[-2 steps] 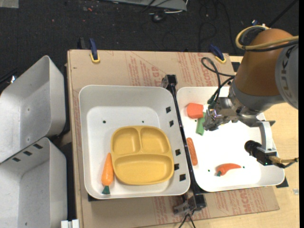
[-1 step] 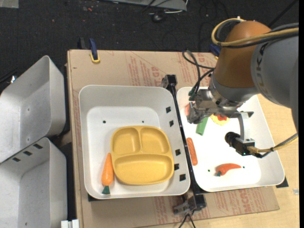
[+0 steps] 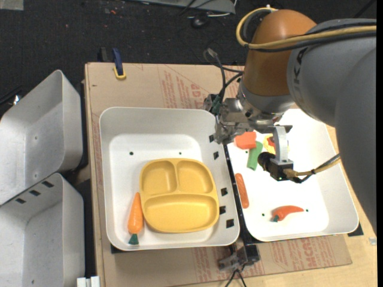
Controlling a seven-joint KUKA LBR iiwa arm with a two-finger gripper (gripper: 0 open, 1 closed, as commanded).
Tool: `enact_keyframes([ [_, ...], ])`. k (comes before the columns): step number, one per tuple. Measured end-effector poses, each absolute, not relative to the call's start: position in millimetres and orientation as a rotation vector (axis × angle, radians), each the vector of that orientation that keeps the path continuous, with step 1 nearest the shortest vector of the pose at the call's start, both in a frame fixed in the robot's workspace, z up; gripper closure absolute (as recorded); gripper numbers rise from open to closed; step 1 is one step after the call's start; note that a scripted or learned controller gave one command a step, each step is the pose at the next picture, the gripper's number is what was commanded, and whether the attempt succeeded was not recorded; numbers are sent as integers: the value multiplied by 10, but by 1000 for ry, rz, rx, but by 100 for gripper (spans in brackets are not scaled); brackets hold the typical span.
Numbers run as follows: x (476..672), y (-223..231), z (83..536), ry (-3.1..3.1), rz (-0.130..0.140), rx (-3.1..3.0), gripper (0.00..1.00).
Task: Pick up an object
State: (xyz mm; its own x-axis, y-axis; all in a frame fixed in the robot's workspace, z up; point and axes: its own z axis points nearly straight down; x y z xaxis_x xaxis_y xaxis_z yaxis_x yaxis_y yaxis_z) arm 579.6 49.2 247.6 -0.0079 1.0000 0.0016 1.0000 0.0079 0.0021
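The gripper [image 3: 242,128] hangs low over the far left corner of the right bin [image 3: 312,184], right above a small cluster: an orange piece [image 3: 245,140], a green piece [image 3: 254,158] touching it on the near side, and a yellow piece [image 3: 269,149] just beside them to the right. The wrist hides the tips, so I cannot tell whether the gripper is open or closed, and nothing can be seen held. The likeliest object to pick is the orange piece, since it lies closest beneath the tool. The main risk is crowding. Three small things packed together near the bin wall could mean a descent pinches two at once, nudges one aside, or clips the rim between the bins. All look like smooth, hard plastic toy food, glossy and rounded, so they may squirt out of a pinch. Nearer, well apart, lie a slim orange stick [image 3: 242,190] along the left wall and a curved red pepper [image 3: 286,211] with a green stem. The left bin [image 3: 119,136] holds a moulded yellow tray [image 3: 179,196] with three compartments and a tapered carrot [image 3: 135,214] beside it, on the brown board counter [image 3: 161,82].
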Motion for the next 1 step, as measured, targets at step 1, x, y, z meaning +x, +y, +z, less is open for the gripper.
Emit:
enact_keyframes([
  [1,5934,951,2311,2229,1,2214,100],
])
